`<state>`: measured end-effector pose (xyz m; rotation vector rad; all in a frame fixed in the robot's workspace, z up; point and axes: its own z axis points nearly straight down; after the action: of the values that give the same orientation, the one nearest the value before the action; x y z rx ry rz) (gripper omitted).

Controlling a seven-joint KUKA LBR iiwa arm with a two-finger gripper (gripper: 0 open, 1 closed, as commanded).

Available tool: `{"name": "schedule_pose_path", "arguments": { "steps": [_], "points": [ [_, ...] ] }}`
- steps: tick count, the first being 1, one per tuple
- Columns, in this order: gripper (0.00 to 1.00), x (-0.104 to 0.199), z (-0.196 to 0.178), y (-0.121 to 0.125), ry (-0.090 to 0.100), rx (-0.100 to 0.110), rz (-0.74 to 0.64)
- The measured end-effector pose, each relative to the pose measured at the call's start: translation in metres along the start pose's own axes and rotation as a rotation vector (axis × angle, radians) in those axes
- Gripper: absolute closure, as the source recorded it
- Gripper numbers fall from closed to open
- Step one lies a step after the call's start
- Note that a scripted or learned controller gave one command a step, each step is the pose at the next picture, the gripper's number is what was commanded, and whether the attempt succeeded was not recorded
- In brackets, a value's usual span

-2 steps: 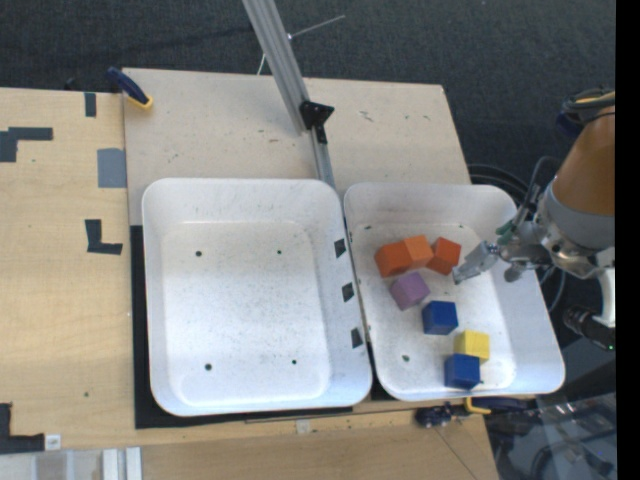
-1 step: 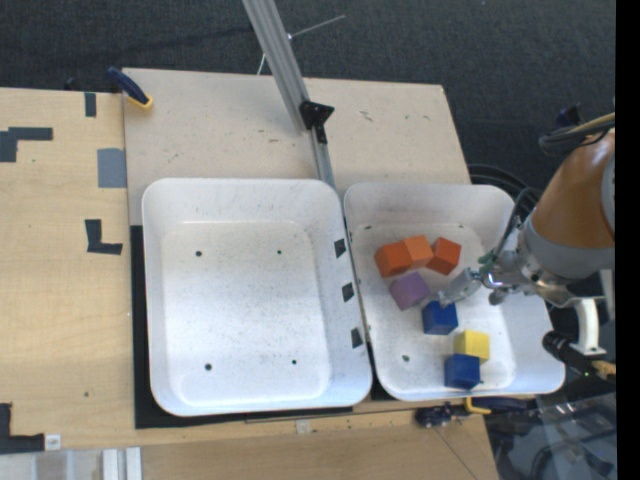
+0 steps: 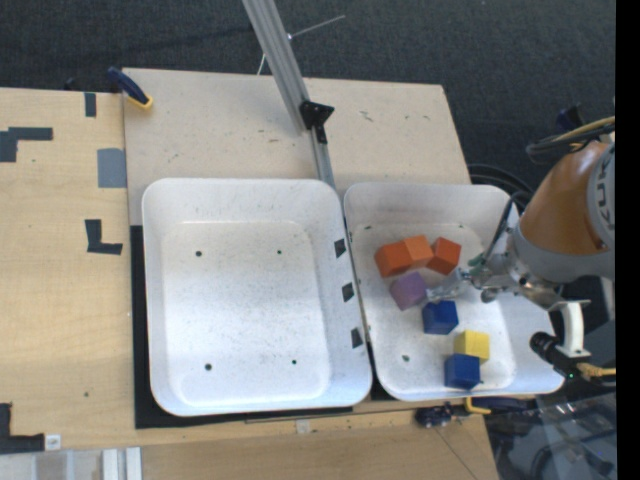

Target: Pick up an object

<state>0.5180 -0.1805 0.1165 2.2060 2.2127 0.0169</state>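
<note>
Jaws [image 3: 452, 286] low in right bin [image 3: 420, 203], beside purple block [image 3: 408, 291] and blue block [image 3: 440, 317]; whether open or shut, cannot tell. Blocks probably light, stiff; take blue block by opposite flat faces.

6 blocks [image 3: 439, 317] in right bin [image 3: 400, 203]

Even, diffuse overhead light; white bins [image 3: 240, 193] bright, faint shadows; image soft, slightly grainy.
</note>
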Motion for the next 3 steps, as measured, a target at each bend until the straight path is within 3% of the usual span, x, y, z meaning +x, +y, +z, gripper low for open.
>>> {"name": "schedule_pose_path", "arguments": {
  "steps": [1,2,3],
  "points": [
    [1.0,0.0,-0.009,0.0,0.002,0.0,0.001],
    [1.0,-0.009,-0.056,0.001,0.002,0.016,0.002],
    [1.0,-0.009,-0.109,0.004,0.002,0.015,0.001]
  ]
}}
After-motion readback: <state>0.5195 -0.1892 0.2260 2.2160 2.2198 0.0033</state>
